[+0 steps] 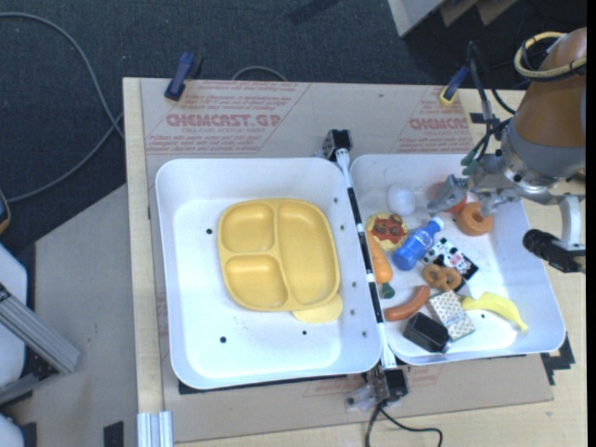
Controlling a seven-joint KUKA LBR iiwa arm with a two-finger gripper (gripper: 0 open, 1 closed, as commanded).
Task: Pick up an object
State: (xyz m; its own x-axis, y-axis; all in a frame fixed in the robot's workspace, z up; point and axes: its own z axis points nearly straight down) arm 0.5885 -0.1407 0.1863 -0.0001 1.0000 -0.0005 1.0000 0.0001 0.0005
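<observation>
Orange ring [476,220] in the right bin [545,291], near the far right corner, just under the end effector [468,192]. Fingers of the end effector spread around nothing, released, one grey finger pointing left toward a white ball [401,197]. Below the ring, in the same bin: blue bottle [415,245] tilted, black-and-white toy [453,258], brown piece [440,276] touching that toy, yellow banana [496,309] by the right wall. Further toward the near edge: patterned box [451,313], black block [426,332] touching it, red sausage [407,303] beside them. Along the left wall of that bin: orange carrot [379,264] and a red-and-yellow toy [386,225]. In the left bin [186,324]: yellow divided plate [277,253], three compartments, lying flat on top of a yellow disc [317,313] peeking out at its near edge. Both bins side by side, touching, on the counter [233,115]. Grey arm with orange band [552,110] reaching in from the right, above the right bin's far corner.
</observation>
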